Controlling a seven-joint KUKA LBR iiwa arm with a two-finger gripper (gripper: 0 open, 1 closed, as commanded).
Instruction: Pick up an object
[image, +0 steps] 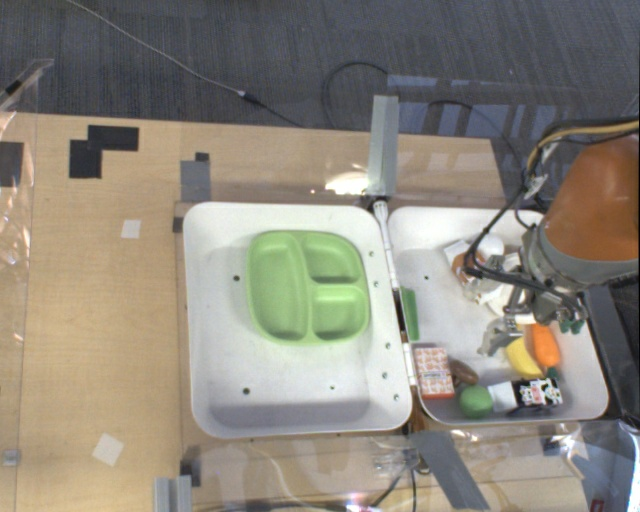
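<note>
White plastic forms both bins: the left bin (215, 300) holds a light green tray (305, 287) with three compartments, lying flat near the middle, and the right bin (440, 300) holds a clutter of small things along its near and right sides. Among them, an orange carrot (545, 346) lies tilted against a yellow banana (522, 357), the two touching; the carrot is short, smooth and bright, with a hint of green at its upper end. Just below them sits a black and white box (537, 393), and left of that a round green ball (476, 401). Further left, a small pink and white patterned box (431, 370) rests by the bin's near left corner, with a dark brown item (463, 373) just beside it, too small to identify. A thin green strip (409, 312) lies along the divide between the bins. The arm (595, 205), orange above and grey below, hangs over the right bin's far right part, and the gripper (500, 335) points down just left of the carrot and banana, close to them. Its metal fingers are blurred against the white floor, so I cannot tell how wide the jaws stand, and nothing is visibly caught between them. A whitish object (478, 270) lies near the wrist cables.
</note>
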